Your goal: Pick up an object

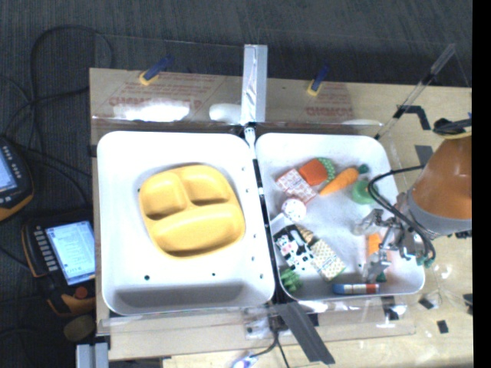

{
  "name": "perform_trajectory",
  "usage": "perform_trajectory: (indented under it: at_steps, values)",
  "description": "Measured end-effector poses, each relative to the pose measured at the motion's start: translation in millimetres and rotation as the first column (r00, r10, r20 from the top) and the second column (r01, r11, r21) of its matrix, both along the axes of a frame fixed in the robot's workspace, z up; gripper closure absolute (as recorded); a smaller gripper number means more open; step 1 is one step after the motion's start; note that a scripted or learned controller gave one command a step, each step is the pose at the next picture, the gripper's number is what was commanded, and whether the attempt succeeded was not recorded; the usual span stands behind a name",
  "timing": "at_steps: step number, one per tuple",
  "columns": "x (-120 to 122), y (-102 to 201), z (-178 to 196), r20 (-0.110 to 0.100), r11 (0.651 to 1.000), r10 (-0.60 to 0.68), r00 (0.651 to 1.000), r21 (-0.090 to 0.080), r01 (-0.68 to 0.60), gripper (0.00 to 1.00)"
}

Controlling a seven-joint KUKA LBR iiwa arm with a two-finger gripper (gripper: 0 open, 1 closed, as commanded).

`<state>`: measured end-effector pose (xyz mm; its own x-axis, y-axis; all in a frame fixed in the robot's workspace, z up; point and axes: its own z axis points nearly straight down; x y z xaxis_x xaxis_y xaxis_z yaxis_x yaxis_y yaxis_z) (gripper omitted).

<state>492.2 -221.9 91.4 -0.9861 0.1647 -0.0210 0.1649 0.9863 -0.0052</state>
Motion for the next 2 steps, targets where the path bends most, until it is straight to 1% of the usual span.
perform_trajectory:
  at_steps: [2]
  values:
    - [0.2, 0.3, 0.1, 0.0, 1.0, 0.025, 1.0, 0.0, -0.025, 0.0]
